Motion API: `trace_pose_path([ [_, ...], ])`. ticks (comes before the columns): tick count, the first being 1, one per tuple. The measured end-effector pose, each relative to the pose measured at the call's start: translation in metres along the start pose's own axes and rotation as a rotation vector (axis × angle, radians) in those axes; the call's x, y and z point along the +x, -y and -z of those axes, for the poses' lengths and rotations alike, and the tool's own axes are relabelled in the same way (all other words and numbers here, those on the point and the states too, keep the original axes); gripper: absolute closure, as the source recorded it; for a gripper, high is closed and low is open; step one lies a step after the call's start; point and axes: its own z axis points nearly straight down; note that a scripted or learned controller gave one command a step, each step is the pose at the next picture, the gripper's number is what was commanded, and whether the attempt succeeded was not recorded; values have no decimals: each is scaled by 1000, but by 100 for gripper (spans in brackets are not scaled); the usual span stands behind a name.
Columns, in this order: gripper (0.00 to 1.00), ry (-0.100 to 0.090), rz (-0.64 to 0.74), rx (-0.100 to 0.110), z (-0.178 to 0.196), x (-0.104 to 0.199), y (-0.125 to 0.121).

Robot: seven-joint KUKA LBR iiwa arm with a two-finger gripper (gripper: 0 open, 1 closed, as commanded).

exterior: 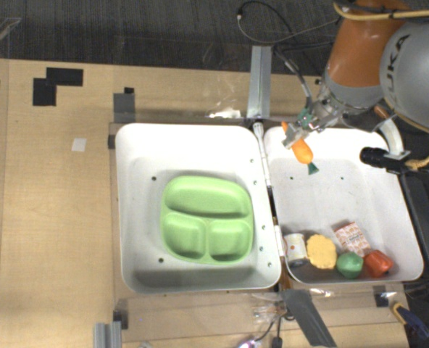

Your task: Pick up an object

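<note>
Carrot-shaped orange plastic toy with a green tip (pixel 302 153) hangs tilted over the far left part of the right white bin (pixel 388 194), its upper end pinched between the fingers of the gripper (pixel 298 130) — the claw is clamped on it. The grey arm with the orange band (pixel 363 46) reaches in from the right. Along that bin's near wall lie a small can (pixel 295 246), a yellow round piece (pixel 321 251), a green ball (pixel 350 264), a red piece (pixel 377 264) and a small printed packet (pixel 348 235). The left white bin (pixel 138 194) holds a green sectioned tray (pixel 206 218).
</note>
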Motion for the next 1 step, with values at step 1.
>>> trace_pose_path([
  [1,100,0,188,1,-26,1,-23],
])
